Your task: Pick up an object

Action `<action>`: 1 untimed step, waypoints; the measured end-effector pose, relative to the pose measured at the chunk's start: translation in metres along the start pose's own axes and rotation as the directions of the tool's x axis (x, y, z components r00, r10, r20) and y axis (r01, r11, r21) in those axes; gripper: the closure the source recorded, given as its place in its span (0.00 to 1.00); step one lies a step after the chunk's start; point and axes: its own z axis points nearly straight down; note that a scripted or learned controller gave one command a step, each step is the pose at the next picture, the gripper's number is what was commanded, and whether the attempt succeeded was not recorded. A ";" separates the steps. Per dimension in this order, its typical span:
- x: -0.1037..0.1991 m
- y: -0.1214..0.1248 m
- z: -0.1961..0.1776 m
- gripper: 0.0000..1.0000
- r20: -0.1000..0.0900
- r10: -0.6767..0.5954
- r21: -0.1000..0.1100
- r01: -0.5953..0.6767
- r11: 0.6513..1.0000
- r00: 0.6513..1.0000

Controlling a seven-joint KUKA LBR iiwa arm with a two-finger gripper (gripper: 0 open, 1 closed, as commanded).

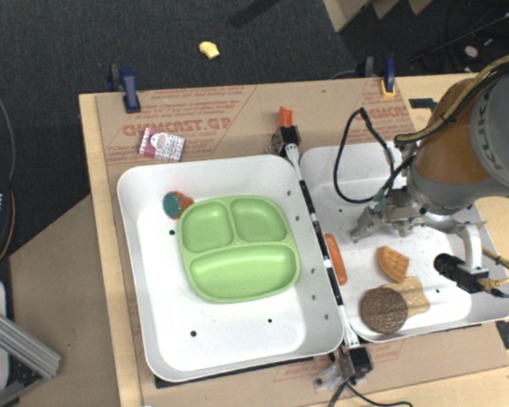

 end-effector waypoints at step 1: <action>-0.062 0.113 -0.017 0.00 0.007 -0.003 -0.012 0.003 1.000 1.000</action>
